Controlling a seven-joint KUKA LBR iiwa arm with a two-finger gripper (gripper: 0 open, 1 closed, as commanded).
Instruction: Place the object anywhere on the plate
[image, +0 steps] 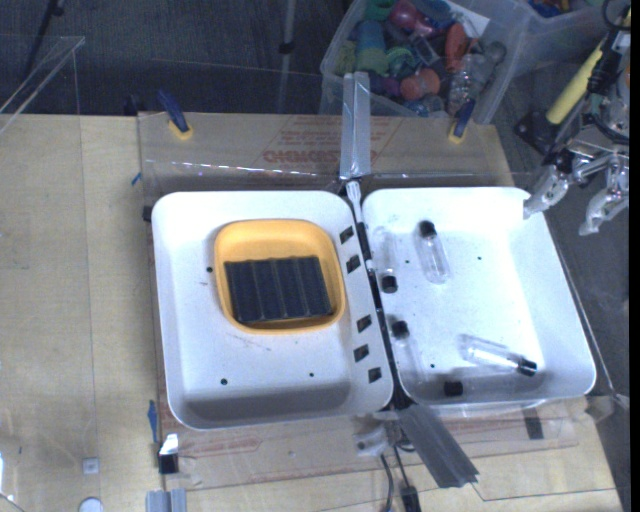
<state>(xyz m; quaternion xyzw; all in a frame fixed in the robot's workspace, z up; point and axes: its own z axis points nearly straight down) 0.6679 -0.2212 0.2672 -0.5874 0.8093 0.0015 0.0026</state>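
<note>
Yellow plate (228, 245) parked in left bin (180, 300), vials (432, 252) loose in right bin (560, 300). Gripper (585, 195) off the corner, spread wide, holding nothing.

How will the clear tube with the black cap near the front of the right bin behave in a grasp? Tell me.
The clear tube lies on its side and looks round, so it will probably roll if nudged. Its see-through, glossy body suggests a smooth, perhaps slippery surface. It looks small and thin-walled, so likely light.

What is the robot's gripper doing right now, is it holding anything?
Gripper: open, holding nothing, above the right bin's far right corner.
</note>
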